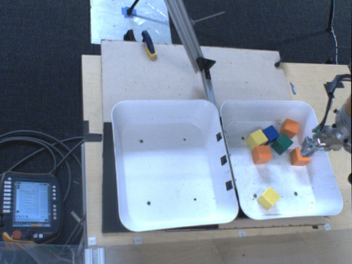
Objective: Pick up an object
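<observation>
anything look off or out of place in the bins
Nothing looks spilled or damaged. All the small blocks sit inside the right white bin: five clustered, and one yellow cube lying apart near the front. The gripper is down at an orange block by the right wall.

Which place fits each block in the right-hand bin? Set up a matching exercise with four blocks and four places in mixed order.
Blocks:
1. blue block
2. green block
3. lone yellow block
4. orange block by the claw

Places:
A. nearest the bin's front edge
B. at the bin's right wall
C. touching a yellow block in the cluster
D. between two orange blocks

Pairs: 1-C, 2-D, 3-A, 4-B
</observation>
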